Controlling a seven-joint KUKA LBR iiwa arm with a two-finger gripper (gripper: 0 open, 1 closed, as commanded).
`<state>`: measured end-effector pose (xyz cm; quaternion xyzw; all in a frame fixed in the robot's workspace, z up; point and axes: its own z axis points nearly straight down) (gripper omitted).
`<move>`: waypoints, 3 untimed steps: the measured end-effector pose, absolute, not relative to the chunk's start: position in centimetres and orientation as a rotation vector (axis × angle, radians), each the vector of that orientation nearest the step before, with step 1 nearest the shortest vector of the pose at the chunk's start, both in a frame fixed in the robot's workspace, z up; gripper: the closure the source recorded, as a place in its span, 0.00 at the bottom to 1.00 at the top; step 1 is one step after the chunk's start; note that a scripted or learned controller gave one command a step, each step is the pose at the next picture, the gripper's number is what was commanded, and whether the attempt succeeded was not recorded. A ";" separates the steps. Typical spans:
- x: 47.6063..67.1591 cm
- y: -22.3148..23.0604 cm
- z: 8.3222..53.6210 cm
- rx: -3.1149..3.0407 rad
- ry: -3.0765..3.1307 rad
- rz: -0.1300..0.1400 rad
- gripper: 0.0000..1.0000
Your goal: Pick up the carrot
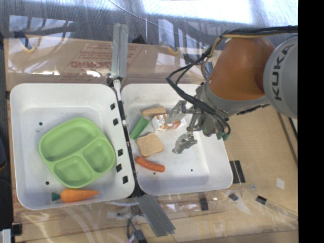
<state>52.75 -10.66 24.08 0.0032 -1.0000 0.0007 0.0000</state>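
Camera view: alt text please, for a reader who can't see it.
The grey arm's gripper hovers over the right white bin, near a toast slice and small orange carrot. The left white bin holds a green divided plate and a larger carrot.

The carrot (pixel 76 195) lies in the left bin (pixel 25 100), just below the green plate (pixel 76 152). The pincer (pixel 181 128) hangs over the right bin (pixel 212 171), apparently open, near a bread slice (pixel 150 145).

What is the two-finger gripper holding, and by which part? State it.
Nothing. The two-finger gripper hangs open over the right white bin, apart from the orange carrot with green top in the left white bin.
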 end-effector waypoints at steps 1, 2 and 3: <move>57.1 -6.1 19.3 0.008 -3.139 -0.003 0.00; 64.3 -11.8 9.5 -0.479 -3.101 0.001 0.00; 64.6 -11.5 10.9 -0.464 -3.112 0.002 1.00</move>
